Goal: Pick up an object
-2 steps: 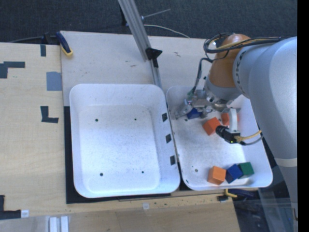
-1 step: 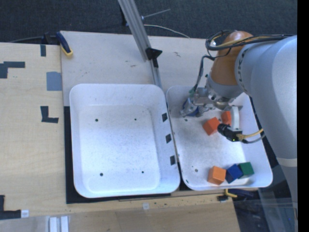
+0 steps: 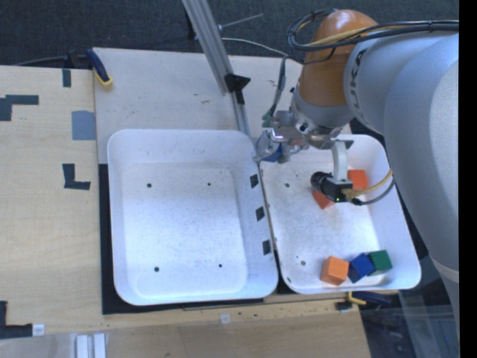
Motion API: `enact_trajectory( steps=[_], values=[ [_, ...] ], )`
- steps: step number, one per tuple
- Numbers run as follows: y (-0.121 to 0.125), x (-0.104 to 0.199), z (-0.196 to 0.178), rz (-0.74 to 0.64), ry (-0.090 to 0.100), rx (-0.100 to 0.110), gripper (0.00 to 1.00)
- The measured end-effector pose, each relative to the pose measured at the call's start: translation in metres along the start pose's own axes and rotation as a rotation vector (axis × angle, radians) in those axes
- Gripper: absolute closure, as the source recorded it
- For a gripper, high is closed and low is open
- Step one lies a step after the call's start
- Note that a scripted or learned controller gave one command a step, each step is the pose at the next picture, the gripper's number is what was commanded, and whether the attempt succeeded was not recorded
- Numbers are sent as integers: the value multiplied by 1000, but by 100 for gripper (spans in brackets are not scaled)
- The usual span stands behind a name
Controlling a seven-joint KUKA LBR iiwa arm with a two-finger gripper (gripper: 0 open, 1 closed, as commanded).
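Two white bins, the left bin (image 3: 186,222) and the right bin (image 3: 328,233), sit side by side on the worktop (image 3: 45,222). The fingers (image 3: 271,151) hang at the right bin's far left corner, a small blue bit (image 3: 278,154) at their tips; I cannot tell whether they grip it. An orange block (image 3: 335,270), blue block (image 3: 361,266) and green block (image 3: 380,259) cluster at its near edge.

Grey tape patches (image 3: 83,124) mark the wooden bench (image 3: 45,222).

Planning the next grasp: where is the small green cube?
In the camera view, the small green cube sits at the right white bin's lower-right corner, beside the blue cube.
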State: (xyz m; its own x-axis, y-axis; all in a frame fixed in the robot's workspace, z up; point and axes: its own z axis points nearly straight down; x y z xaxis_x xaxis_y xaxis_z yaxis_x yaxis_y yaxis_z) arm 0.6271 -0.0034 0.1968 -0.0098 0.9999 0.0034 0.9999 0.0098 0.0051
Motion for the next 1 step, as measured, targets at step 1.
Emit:
enact_trajectory(
  steps=[1],
  values=[
    [-20,91,6,0,-1,9,100]
  ],
)
